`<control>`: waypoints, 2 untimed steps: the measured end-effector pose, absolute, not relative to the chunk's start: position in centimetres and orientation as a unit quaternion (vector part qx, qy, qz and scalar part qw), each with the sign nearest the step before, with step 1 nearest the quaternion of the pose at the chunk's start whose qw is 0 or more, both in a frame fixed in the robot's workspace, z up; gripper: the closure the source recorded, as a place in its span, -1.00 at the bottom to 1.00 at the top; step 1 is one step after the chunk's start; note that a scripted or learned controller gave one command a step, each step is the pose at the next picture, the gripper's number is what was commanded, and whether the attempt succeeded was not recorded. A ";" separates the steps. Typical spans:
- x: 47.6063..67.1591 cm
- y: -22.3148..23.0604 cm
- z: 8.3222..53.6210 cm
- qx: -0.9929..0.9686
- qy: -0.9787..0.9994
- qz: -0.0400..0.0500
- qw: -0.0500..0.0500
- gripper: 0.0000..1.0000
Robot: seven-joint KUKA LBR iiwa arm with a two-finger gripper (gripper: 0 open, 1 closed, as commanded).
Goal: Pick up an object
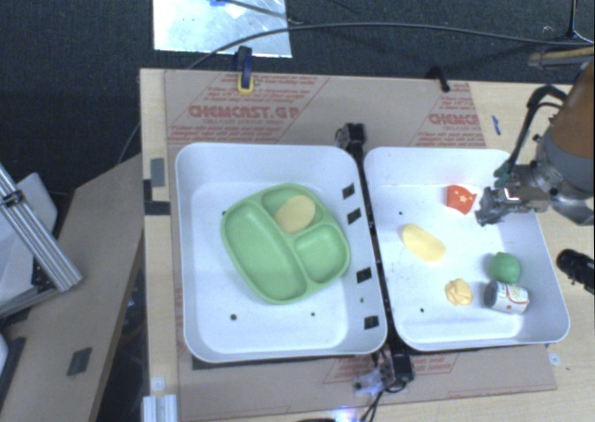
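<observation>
two shallow white bins sit side by side on the bench (307, 99), which is covered by a brown board printed with red lettering. the left bin (200, 253) holds a green divided plate (270, 257), tilted at an angle to the bin's edges, and a pale yellow rounded piece (296, 214) lies in the plate's upper compartment.

the right bin (409, 178) carries five small things, all lying apart or nearly so. a red object (459, 197) rests toward the far side, close to the arm. a yellow oblong piece (423, 243) lies near the bin's middle. a green round object (505, 267) sits nearer the right wall — just below it, touching or almost touching, a small white can-like item (507, 297) lies on its side. a lumpy yellow object (457, 292) rests just left of that can.

the arm reaches in from the right, and the gripper (490, 209) hangs over the right bin's far right part, just to the right of the red object. whether its tips meet the bin floor or the red object i cannot tell, and the view is too small and dark there to tell how the gripper is set. nothing can be seen held in it.

a blue and yellow clamp (244, 70) grips the board's far edge, and a shiny silver sheet (223, 2) lies beyond the bench on the dark floor.
</observation>
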State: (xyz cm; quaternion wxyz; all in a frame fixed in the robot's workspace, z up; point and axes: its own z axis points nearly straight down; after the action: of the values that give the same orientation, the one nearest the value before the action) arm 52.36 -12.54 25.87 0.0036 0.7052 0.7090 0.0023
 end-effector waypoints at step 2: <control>53.5 -1.6 25.0 0.704 0.711 0.001 -0.001 1.00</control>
State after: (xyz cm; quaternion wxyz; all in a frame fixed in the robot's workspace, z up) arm 53.53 -1.60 24.96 -0.0006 0.7037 0.7105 0.0009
